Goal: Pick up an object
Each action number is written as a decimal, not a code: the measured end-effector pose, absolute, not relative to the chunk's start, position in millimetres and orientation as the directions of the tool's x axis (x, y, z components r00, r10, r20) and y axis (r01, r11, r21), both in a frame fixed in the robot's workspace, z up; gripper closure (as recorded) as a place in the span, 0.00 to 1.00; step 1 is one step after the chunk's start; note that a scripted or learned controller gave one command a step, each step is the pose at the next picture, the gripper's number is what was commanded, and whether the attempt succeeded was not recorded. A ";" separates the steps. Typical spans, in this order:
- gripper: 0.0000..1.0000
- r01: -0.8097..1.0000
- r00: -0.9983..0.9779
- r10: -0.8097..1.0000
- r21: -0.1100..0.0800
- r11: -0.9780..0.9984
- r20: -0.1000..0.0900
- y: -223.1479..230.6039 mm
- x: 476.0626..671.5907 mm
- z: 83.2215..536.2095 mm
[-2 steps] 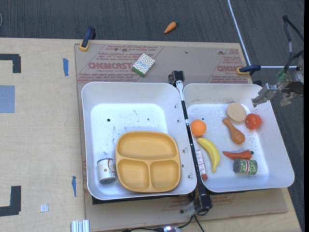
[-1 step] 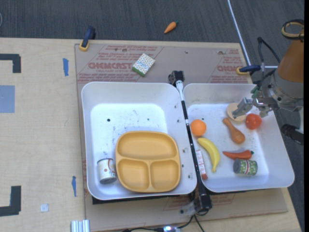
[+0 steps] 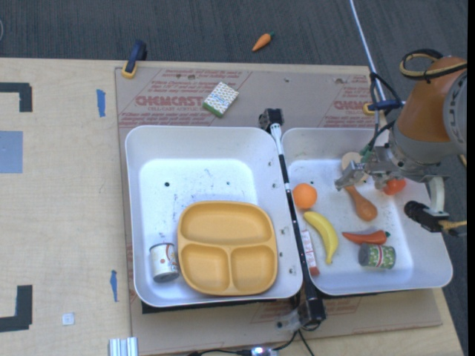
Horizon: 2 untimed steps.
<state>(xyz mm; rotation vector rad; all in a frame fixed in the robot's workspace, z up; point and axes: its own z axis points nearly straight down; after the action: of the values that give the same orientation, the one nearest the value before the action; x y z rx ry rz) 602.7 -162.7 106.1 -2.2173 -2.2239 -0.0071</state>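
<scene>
Lying diagonally, banana (image 3: 324, 233) points lower right.

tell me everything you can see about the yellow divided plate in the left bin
The yellow divided plate is a rounded-corner tray that looks like matte plastic, with three compartments: one long one toward the far side and two smaller ones toward the near side. It lies flat and upright on the floor of the left bin, in its near right part, close against the bin's near and right walls. A small white cup lies right beside its left edge, seemingly touching.
</scene>
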 end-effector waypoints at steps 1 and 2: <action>0.00 1.000 -0.001 1.000 0.001 0.001 0.001 -116.8 593.2 85.8; 1.00 1.000 0.000 1.000 0.006 0.000 -0.001 -117.5 594.6 97.0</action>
<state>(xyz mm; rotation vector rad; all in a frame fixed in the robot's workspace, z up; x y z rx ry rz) 594.6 -117.5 97.0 -2.2253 -2.2246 -0.0053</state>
